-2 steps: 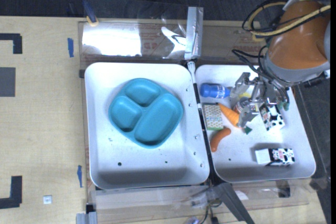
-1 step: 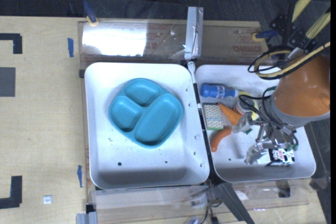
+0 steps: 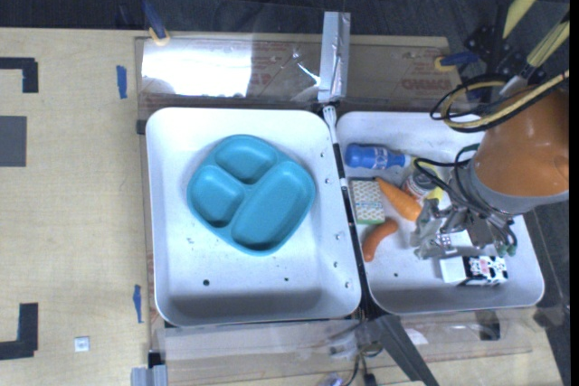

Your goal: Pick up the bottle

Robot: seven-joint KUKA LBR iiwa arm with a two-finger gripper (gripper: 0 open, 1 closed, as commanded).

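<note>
The bottle (image 3: pixel 373 157) is blue with a paler neck and lies on its side near the far left corner of the right bin (image 3: pixel 520 289). My gripper (image 3: pixel 441 238) hangs low over the middle of that bin, below the orange band of the arm. It is to the right of the bottle and nearer the camera, well apart from it. Nothing can be made out in its grasp.
Near the bottle lie an orange carrot (image 3: pixel 399 198), a green-and-white box (image 3: pixel 366 201), a second orange piece (image 3: pixel 379 239) and a small jar (image 3: pixel 422 180). A black-and-white item (image 3: pixel 486 268) sits by the gripper. The left bin (image 3: pixel 172 285) holds a blue divided plate (image 3: pixel 251 193).
</note>
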